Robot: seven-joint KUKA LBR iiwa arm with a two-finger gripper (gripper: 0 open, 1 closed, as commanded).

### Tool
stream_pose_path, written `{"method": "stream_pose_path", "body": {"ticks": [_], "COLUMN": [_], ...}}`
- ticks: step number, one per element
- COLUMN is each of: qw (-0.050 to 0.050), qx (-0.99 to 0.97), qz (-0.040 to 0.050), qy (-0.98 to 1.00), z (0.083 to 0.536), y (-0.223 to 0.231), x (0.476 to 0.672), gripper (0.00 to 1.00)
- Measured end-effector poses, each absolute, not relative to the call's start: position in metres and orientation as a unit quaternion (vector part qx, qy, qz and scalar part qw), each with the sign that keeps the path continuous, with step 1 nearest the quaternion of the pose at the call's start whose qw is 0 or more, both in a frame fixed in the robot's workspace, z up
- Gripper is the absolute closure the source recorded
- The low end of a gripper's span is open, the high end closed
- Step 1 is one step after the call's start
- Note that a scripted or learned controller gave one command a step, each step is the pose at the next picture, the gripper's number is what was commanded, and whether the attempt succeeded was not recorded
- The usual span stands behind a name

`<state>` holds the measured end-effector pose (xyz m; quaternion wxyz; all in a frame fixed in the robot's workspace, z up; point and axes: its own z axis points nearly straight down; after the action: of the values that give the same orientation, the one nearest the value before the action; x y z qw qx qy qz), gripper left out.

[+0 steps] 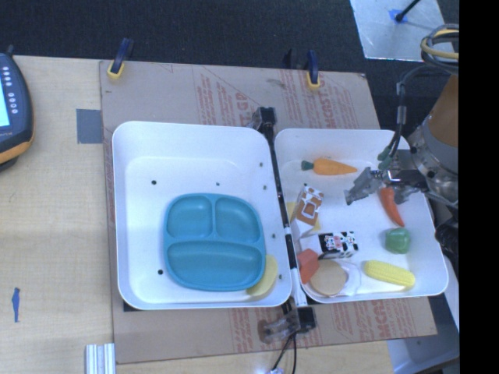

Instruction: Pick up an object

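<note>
Nearest me in the right bin lie a toy corn cob, a round tan piece like a bread roll and a red piece touching it. Just beyond them sit a black-and-white cow-patterned block and a green round toy. In the left bin a blue divided plate rests with a yellow banana-like piece tucked at its near right corner. Farther in the right bin stands a small orange-and-white carton. The gripper hangs over the right bin's right side, its dark fingers spread apart with nothing between them, an orange-red carrot-like toy just to its right. Farthest lies an orange carrot with a green tip, on the table's right-hand bin.
</note>
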<state>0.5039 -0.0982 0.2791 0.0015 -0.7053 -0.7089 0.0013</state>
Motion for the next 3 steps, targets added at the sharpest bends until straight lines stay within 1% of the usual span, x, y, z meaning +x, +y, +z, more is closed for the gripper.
{"method": "stream_pose_path", "body": {"ticks": [1,2,3], "qw": [-0.001,0.001,-0.002], "qx": [-0.708,-0.704,-0.707], "qz": [0.0029,0.0024,-0.0002], "qy": [-0.707,-0.711,-0.707], "z": [0.259,0.094,0.200], "y": [-0.197,-0.203,-0.213], "x": [0.540,0.640,0.570], "gripper": [0.00,0.00,0.00]}}
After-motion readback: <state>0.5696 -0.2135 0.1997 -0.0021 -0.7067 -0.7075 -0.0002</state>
